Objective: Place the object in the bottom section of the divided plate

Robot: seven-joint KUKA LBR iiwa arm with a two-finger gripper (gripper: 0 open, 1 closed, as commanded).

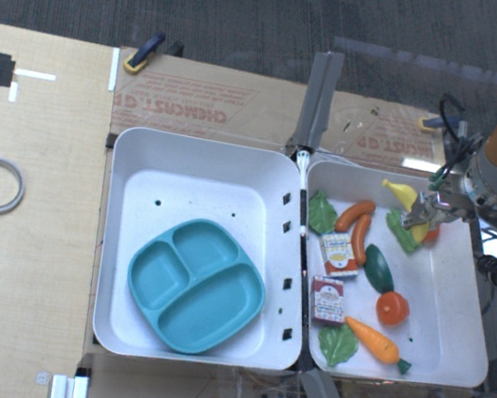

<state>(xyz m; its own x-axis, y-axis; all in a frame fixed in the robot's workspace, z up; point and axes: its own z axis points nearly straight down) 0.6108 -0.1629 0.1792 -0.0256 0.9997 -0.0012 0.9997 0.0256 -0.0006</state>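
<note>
Gripper (422, 213) is hovering at upper right of frame, over a leafy green toy (403, 234) beside the banana (400, 192); grip state unclear. Toy is probably light, floppy plastic; pinch its middle. Divided plate (196, 285) is sitting lower centre.

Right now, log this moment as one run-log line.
gripper: over right bin's far end, by banana | grasp: cannot tell | divided plate: left bin, no object | phase: picking

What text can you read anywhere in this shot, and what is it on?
"CHEMCAST GP", printed in red and seen upside down, on the brown sheet behind the bins.
Upper small carton: print too small to read.
Lower small carton: print too blurred to read.
</note>
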